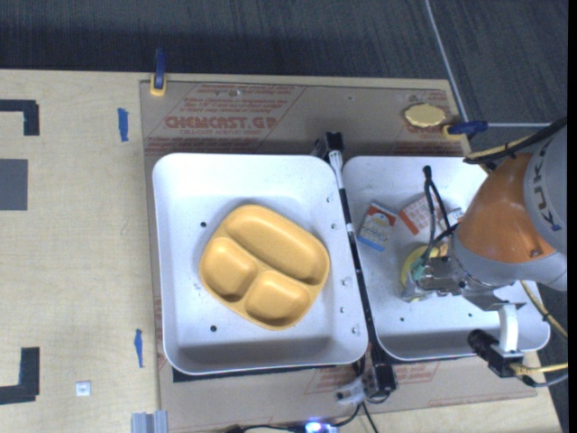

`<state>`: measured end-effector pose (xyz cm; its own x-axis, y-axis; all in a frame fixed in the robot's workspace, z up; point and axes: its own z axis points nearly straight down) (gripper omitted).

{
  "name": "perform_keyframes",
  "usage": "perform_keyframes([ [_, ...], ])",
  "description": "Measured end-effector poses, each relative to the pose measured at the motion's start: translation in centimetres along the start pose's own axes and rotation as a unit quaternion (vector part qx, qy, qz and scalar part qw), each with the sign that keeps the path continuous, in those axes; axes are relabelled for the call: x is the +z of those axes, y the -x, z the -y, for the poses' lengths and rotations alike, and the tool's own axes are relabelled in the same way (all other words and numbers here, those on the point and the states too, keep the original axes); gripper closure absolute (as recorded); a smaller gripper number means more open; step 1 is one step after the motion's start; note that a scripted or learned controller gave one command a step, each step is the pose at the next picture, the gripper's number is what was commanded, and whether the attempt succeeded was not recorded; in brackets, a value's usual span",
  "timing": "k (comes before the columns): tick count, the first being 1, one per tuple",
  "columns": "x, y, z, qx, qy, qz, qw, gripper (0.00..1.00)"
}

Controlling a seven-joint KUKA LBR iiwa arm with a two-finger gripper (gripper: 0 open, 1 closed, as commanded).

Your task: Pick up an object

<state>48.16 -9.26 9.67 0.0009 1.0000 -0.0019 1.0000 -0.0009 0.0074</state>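
My jaws (425,276) are down in the right bin (451,336). I cannot tell how they stand. A small yellow thing (415,262) sits right at them, round and partly hidden. Two little packets (377,226) lie just past it.

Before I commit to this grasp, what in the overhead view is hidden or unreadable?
- Gripper: the arm's orange-banded wrist covers it, so finger state is unclear.
- Yellow-green object in the right white bin: mostly under the wrist, shape unclear.
- Small printed packets: labels too small to read.
- Arm: cut off by the right edge.
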Motion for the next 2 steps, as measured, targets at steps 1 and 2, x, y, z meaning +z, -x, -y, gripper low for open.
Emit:
perform_keyframes([
  [1,0.0,0.0,0.0,0.0,0.0,0.0,1.0,0.0],
  [2,1.1,0.0,0.2,-0.001,-0.003,-0.002,1.0,0.0],
])
